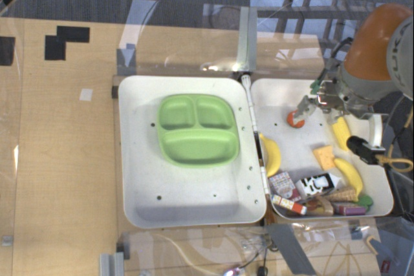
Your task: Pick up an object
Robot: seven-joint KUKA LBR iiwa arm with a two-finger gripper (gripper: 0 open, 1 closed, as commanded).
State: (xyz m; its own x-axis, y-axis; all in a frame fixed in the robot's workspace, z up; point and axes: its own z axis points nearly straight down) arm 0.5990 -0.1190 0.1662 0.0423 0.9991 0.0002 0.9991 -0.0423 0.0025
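My gripper (318, 108) hangs over the back of the right bin (284, 97), open, with nothing between its fingers. Its left fingertip (303, 106) is just above a small red object (296, 119) on the bin floor. Just right of the gripper, a yellow banana (341, 132) lies lengthwise. An orange wedge (325, 156) sits in front of the gripper. Further bananas lie at the bin's left wall (272, 156) and at the right (349, 176).
Along the right bin's front edge lie a black-and-white box (318, 184), a cone (343, 194) and several small packets (288, 194). A green divided plate (197, 129) sits in the left bin (142, 191). A metal divider (249, 113) separates the bins.
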